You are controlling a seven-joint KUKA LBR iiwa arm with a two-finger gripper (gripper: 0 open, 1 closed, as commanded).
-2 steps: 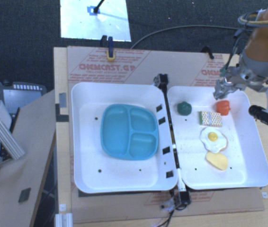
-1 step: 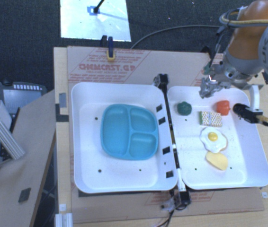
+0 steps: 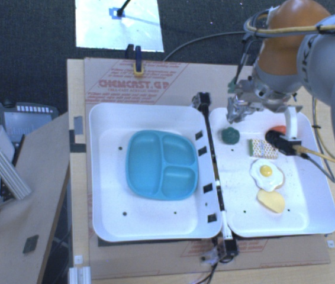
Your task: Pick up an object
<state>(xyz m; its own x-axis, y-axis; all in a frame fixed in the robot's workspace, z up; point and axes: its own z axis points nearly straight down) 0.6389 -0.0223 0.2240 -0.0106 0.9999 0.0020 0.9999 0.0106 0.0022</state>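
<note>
Just below the gripper (image 3: 236, 116), whose opening I cannot tell, a small dark-green ball-like toy (image 3: 231, 135) sits in the right bin (image 3: 315, 218), probably light, best pinched across its middle.

Glossy blue plastic plate (image 3: 160, 164); smooth white plastic bins (image 3: 111, 218)

My arm (image 3: 324, 52) comes in from the right edge, its grey casing filling the far right corner. The orange band (image 3: 292, 37) sits just above the wrist, with cables looping over it. From there the wrist bends down and to the left, pointing the gripper (image 3: 237, 112) downward at the far side. I can't make out its tip clearly from here.
</note>
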